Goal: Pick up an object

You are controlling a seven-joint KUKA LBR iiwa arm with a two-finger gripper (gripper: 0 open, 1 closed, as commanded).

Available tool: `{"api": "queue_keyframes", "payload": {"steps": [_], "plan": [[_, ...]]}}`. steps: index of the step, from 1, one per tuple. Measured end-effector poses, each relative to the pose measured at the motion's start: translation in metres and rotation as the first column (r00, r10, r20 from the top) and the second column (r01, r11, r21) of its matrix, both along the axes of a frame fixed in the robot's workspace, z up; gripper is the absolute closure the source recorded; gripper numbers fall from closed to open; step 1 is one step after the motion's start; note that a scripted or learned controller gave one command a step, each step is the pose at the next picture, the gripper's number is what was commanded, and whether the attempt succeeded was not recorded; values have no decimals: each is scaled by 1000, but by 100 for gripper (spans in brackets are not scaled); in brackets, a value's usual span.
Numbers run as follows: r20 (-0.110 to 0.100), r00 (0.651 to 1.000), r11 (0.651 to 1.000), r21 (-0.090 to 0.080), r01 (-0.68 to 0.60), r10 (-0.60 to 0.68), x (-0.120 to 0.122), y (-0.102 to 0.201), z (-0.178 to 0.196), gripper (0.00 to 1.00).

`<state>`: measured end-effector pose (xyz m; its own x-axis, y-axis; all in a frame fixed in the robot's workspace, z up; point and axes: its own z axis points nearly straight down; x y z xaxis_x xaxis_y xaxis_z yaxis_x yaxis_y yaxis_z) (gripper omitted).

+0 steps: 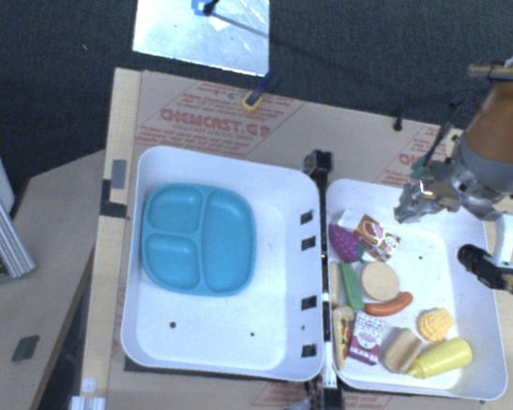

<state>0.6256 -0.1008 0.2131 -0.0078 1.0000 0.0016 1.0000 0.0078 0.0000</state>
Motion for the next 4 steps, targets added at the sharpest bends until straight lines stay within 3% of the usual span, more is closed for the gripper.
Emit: {"api": "queue_keyframes", "payload": {"steps": [2, 4], "plan": [[-1, 1000, 1000, 0, 0, 0, -70, 77, 4, 100], [2, 1000, 1000, -1, 6, -6, -63, 68, 16, 100]]}}
